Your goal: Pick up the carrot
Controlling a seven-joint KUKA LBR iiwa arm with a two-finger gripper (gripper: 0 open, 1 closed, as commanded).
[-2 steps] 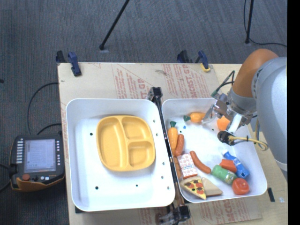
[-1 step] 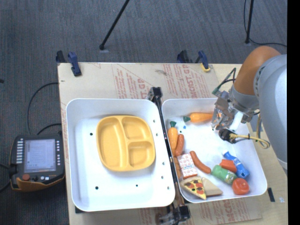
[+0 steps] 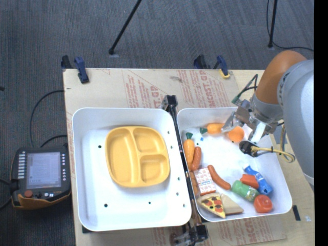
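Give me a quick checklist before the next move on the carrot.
1. Carrot located, at the right bin's left wall: ok.
2. Carrot free from above: ok.
3. Neighbours: a sausage touches its right side: not ok.
4. Gripper over the carrot: not ok, it hangs at the bin's far side by an orange piece.
5. Jaws state: cannot tell.

A yellow divided plate (image 3: 137, 155) lies in the left bin (image 3: 82, 188); pizza slice (image 3: 218, 205) in the right.
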